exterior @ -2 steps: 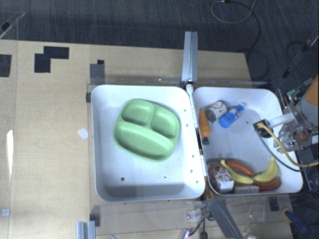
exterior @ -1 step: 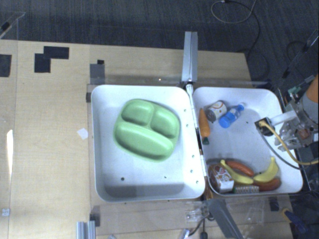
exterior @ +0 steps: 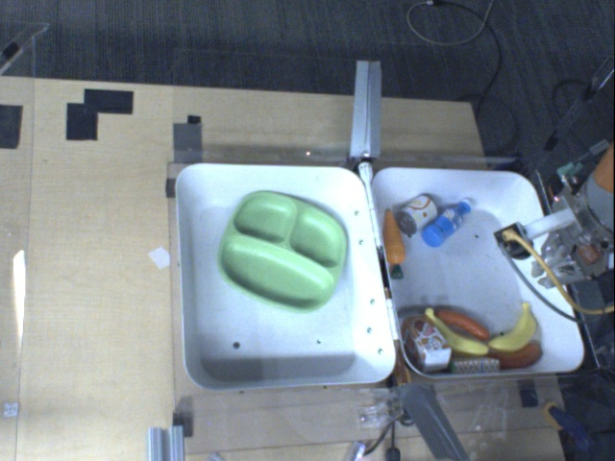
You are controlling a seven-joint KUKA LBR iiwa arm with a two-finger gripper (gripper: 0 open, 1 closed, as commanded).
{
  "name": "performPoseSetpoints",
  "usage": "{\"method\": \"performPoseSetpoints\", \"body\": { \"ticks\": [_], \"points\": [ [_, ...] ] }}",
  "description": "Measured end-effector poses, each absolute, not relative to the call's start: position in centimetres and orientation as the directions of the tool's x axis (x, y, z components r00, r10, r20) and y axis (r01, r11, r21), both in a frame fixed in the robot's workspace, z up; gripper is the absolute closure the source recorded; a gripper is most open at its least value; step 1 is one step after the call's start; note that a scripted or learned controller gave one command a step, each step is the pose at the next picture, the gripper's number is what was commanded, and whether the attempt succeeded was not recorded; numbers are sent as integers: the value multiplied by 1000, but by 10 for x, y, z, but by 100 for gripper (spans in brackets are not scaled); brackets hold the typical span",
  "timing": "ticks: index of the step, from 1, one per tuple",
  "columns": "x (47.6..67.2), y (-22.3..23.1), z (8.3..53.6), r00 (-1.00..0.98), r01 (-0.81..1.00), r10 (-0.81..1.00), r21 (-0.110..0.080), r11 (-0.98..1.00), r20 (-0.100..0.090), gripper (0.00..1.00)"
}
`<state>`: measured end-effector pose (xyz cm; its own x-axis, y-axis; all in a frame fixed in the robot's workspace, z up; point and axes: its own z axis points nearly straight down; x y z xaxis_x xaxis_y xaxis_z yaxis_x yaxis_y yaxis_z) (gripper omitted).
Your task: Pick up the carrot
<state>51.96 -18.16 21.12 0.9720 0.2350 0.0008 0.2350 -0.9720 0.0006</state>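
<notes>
Camera view — carrot point(exterior: 393, 238), apparently untouched, well apart from arm point(exterior: 591, 209).

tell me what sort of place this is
Probably a robotics lab or test cell. Two shallow white plastic bins sit side by side on a pale wooden bench. A robot's end effector hangs at the right-hand bin, which holds toy-like food, including a small orange carrot.

The hand point(exterior: 575, 255) hangs low; above it and to its right, the wrist rises to the grey arm's orange band point(exterior: 605, 173).
</notes>
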Motion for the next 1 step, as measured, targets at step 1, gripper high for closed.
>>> {"method": "performPoseSetpoints", "body": {
  "ticks": [1],
  "points": [
    [521,-181,221,969,247,247,1,-969,1,100]
  ]
}}
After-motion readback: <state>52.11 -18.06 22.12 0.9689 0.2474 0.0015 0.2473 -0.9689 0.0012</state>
